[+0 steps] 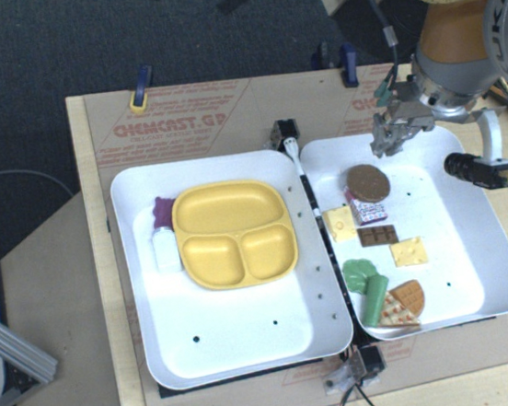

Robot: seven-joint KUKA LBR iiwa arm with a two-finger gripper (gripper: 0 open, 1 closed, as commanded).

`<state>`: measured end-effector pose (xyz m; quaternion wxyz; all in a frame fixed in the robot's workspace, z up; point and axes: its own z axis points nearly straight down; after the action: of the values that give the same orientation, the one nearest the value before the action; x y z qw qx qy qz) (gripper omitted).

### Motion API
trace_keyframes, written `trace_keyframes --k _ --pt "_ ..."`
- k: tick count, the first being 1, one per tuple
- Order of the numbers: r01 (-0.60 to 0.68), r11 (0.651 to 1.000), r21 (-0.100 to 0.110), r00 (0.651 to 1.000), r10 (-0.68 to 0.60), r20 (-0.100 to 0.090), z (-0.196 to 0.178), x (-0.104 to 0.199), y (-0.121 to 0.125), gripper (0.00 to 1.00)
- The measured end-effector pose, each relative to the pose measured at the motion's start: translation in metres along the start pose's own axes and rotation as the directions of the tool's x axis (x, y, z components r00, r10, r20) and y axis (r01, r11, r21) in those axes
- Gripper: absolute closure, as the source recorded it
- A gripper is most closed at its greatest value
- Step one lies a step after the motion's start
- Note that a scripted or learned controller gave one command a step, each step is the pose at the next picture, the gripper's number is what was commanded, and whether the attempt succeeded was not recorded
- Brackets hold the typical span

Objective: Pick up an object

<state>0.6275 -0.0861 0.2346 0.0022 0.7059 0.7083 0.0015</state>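
bench point(223, 109) — brown board, dark carpet | right bin point(468, 243) — food toys | gripper point(392, 138) — grip state unclear

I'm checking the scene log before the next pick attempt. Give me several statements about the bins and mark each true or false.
1. The yellow divided tray lies in the left bin. True.
2. The hand hovers over the left bin. False: it is above the right bin's far edge.
3. The brown round disc sits in the right bin. True.
4. The green toy lies on the yellow tray. False: it is in the right bin, near its front edge.
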Motion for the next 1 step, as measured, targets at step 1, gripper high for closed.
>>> trace_keyframes --k 1 --pt "-0.005 1.0 0.009 1.0 0.005 -0.001 0.0181 -0.0098 -0.0015 1.0"
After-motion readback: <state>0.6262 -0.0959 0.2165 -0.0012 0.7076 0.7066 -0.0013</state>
